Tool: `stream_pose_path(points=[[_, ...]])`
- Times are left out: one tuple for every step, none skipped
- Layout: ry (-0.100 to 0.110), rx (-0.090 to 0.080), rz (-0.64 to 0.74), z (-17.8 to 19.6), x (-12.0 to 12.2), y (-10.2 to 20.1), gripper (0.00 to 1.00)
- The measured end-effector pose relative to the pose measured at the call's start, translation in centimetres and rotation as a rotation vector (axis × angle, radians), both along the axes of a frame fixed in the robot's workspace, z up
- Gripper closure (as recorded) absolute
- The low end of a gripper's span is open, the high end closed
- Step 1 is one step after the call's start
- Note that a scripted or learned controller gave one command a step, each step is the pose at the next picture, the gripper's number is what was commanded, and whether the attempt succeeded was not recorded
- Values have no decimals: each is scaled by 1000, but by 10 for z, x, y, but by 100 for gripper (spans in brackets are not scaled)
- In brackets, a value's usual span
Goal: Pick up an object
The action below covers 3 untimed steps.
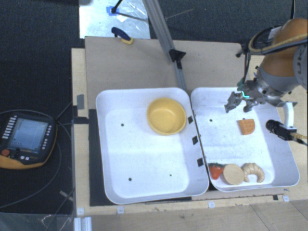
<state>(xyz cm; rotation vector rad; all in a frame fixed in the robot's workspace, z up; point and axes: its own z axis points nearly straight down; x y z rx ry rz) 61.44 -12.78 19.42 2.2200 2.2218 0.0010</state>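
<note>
My gripper [240, 104] hangs over the far part of the right bin [211, 138], its two fingers spread apart with nothing between them. An orange toast-like block [246, 126] lies on the bin floor just in front of and slightly right of the fingers. Along the near edge of that bin sit a red piece [216, 171], a round tan disc [233, 174] and a croissant [254, 172]. A yellow bowl [166, 115] rests in the far right part of the left bin [125, 177].
A slanted metal pole [163, 30] with a black clamp stands behind the bins. A teach pendant [24, 138] lies on the floor at far left. A black cable connector [276, 128] sticks out beside the arm at the right bin's right edge.
</note>
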Motion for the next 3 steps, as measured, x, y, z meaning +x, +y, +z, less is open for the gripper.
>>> stream_pose_path(points=[[0,0,0,0,0,0,0],[3,0,-1,-42,0,-2,0],[4,0,-1,-90,6,-8,0]])
